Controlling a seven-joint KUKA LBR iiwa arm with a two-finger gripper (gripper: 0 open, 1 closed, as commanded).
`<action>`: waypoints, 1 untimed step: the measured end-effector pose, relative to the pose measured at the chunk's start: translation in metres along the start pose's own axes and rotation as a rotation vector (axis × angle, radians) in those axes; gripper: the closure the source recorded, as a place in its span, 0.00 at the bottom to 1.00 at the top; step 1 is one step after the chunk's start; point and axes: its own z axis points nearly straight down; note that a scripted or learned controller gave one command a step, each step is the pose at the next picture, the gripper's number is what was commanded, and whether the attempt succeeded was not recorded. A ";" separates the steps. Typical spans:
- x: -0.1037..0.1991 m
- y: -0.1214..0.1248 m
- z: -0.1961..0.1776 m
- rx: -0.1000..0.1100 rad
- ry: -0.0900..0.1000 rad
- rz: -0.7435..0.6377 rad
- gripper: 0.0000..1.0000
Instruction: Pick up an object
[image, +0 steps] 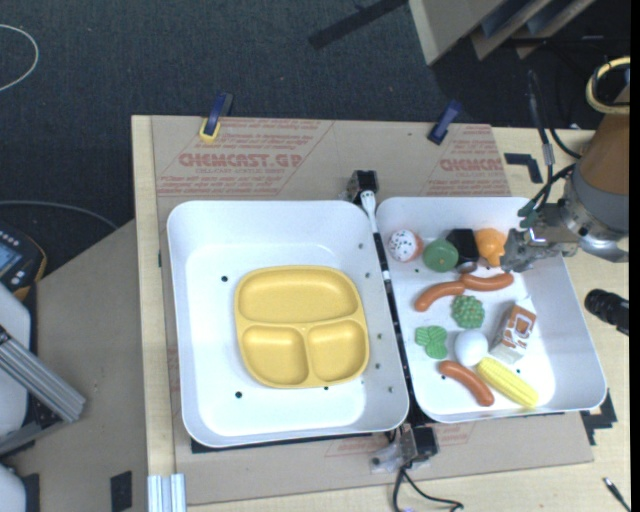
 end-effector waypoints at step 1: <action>0.059 0.007 0.010 0.011 0.005 -0.005 1.00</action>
